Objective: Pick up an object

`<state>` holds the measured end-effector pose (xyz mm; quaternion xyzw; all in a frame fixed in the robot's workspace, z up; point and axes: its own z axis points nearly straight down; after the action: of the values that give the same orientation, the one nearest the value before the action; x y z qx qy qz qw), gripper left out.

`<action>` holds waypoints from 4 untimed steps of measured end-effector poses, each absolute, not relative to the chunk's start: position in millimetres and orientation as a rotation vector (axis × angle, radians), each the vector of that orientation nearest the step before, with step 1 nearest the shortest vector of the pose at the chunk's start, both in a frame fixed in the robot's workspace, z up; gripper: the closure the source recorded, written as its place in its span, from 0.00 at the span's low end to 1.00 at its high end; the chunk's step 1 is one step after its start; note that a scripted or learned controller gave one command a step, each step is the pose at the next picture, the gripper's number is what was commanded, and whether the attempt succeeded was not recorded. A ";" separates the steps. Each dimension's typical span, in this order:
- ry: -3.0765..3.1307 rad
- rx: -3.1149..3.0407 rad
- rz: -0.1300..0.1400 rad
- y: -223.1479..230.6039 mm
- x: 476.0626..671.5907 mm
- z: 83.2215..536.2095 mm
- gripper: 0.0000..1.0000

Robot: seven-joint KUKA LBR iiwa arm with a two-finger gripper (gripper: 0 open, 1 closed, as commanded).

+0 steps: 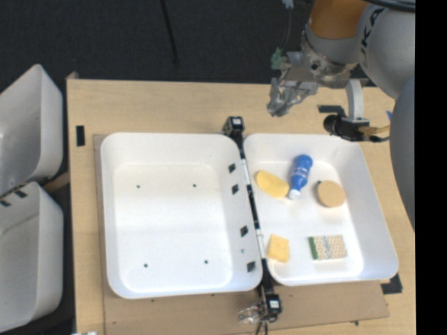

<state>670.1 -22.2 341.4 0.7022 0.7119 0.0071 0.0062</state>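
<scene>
Objects: five, in right bin (363, 160)

Blue bottle (301, 173), yellow block (279, 248), right bin (374, 208)

The arm (363, 19) is cut off by the top edge; claw (283, 103) perhaps blurred.
</scene>
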 end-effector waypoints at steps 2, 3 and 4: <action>2.234 2.219 -0.009 89.1 558.0 203.0 1.00; 2.231 2.217 -0.005 136.2 515.7 154.9 1.00; 2.215 2.220 0.010 82.7 492.4 258.5 1.00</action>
<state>492.4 82.7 258.5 0.7079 0.7063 0.0033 0.0028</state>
